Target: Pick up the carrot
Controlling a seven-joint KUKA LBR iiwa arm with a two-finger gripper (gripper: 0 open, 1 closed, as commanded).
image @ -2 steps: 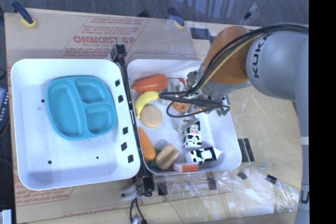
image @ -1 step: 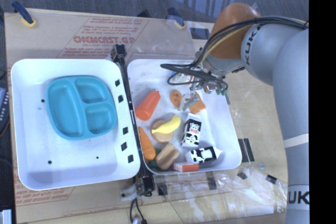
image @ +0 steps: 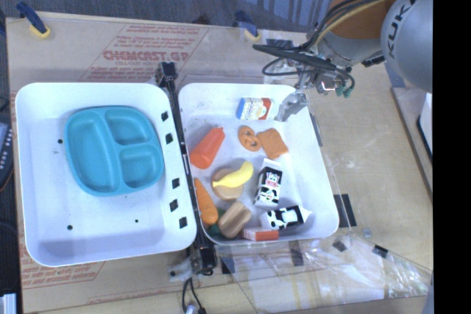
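Carrot [image: 205, 201] lies against the left wall of the right bin [image: 324, 180], beside the banana [image: 234, 177] and bread roll [image: 234, 218]. Gripper [image: 291, 106] hovers at the bin's top edge; can't tell jaws' state. Best approach: descend across the carrot's width, clear of the wall.

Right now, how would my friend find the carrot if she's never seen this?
Look in the right white bin, the one full of toy food. Go to its left wall, near the front corner: the carrot lies there beside a tan bread roll. It's the thin, pointy orange one; the other orange thing above is fatter, redder.
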